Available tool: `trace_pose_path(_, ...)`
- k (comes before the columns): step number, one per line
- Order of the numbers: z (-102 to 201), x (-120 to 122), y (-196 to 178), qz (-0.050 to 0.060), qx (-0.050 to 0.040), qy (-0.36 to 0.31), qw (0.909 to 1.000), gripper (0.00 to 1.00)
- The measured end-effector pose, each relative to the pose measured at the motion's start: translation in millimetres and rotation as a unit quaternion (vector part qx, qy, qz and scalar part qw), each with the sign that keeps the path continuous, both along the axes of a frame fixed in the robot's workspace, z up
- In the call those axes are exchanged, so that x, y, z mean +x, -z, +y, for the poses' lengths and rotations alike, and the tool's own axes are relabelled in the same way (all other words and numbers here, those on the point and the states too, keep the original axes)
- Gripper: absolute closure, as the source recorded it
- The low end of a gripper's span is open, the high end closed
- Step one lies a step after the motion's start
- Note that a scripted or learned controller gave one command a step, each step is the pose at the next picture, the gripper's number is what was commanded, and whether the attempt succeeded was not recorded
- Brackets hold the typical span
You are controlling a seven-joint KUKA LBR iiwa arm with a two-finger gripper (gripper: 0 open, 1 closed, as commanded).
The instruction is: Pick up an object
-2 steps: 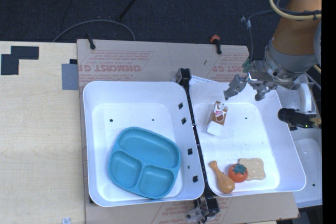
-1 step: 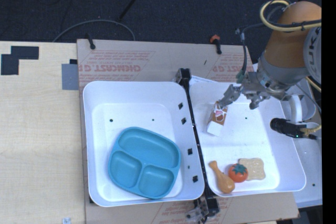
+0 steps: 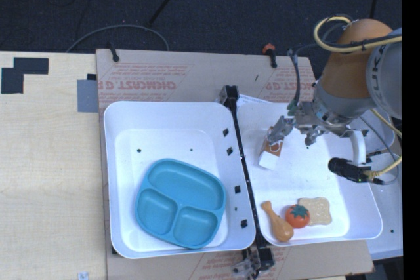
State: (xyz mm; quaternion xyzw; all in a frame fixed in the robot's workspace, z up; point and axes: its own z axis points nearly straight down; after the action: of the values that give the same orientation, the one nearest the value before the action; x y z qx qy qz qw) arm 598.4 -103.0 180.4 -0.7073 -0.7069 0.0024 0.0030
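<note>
In the right bin (image 3: 315, 170) lie a small brown and white carton (image 3: 271, 150), a tan drumstick (image 3: 278, 222), a red tomato (image 3: 296, 216) and a slice of toast (image 3: 317, 210). My gripper (image 3: 296, 131) hangs over the upper part of that bin, its fingers spread open. The left finger (image 3: 282, 126) reaches down to the top end of the carton, which lies beside that finger rather than between the two. The drumstick, tomato and toast sit together near the bin's front edge, well below the gripper.
A blue divided plate (image 3: 180, 202) lies in the left bin (image 3: 125, 121). A black divider (image 3: 237, 160) runs between the bins. The arm's orange band (image 3: 351, 69) and cables (image 3: 357, 170) stand over the right bin's right side.
</note>
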Motion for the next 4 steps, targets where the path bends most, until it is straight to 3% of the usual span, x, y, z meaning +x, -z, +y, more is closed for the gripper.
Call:
trace_pose_path(1,3.3,-2.8,43.5,0.0,0.0002,0.0,1.0,0.0)
trace_pose_path(2,1.7,-2.4,31.4,-0.001,0.0,0.002,1.0,1.0)
trace_pose_path(3,2.8,-10.6,-26.5,-0.004,-0.0004,0.002,1.0,1.0)
trace_pose_path(4,2.5,-10.9,-21.5,-0.002,0.0,0.003,1.0,1.0)
